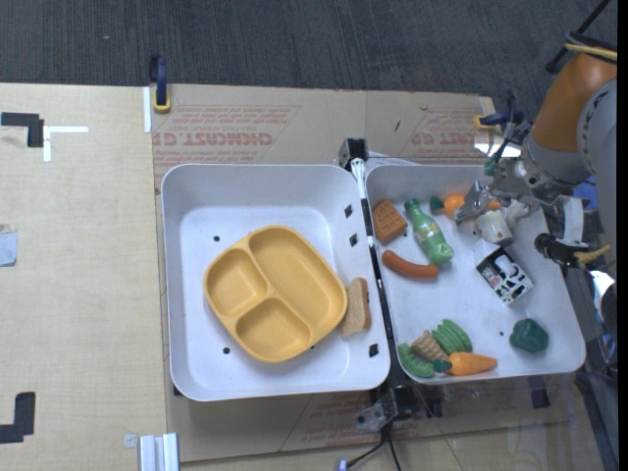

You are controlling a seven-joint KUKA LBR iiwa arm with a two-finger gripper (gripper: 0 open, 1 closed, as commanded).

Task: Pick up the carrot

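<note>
The carrot (pixel 472 364) lies on its side near the front wall of the right bin (pixel 564 356), its orange body tapering toward the right and its leafy green end tucked against a ridged green pea pod (pixel 452 336) and a small tan toy. The gripper (pixel 481 204) sits at the far end of the same bin, well apart from the carrot, low among a cluster of small things: an orange piece (pixel 452 204) just beside it and a pale rounded piece just below. Whether it is open, or has anything in it, I cannot tell at this size. To do the reach well, the arm would likely need to rise clear of that clutter, cross over the black-and-white box (pixel 505 274), and come down over the bare orange body, closing across the carrot's narrow width and staying off the crowded leafy end. The carrot looks like smooth moulded plastic, rounded and probably slippery, so a centred grip seems safest. A glossy green bottle (pixel 429 232), a reddish sausage (pixel 410 266) and a dark green lump (pixel 530 336) lie elsewhere; the left bin (pixel 186 292) holds a matte yellow divided plate (pixel 274 292).
</note>
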